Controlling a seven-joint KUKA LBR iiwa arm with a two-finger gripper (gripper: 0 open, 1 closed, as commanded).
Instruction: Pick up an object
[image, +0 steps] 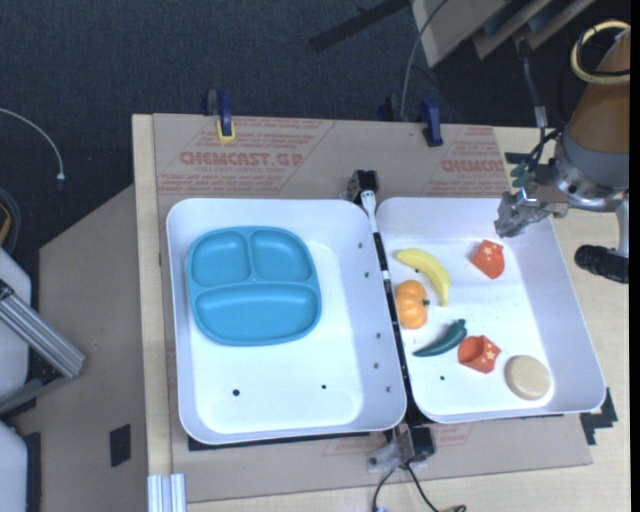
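My fingers (512, 218) hung over the far end of the right bin (570, 330), just above a red piece (488, 259); whether they were spread or clenched, I could not tell. Banana (425, 271), orange (410, 303), green pepper (441, 339), second red piece (479, 353) and beige disc (527, 376) lay there. Blue plate (255, 285) sat in left bin (290, 400).

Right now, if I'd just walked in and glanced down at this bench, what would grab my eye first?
Probably the big blue divided plate, alone in the left bin. Next, the cluster of toy food in the right bin: a yellow banana, an orange pumpkin-like piece, a dark green pepper, two red pieces and a beige round piece. The gripper hangs over that bin's far right corner.
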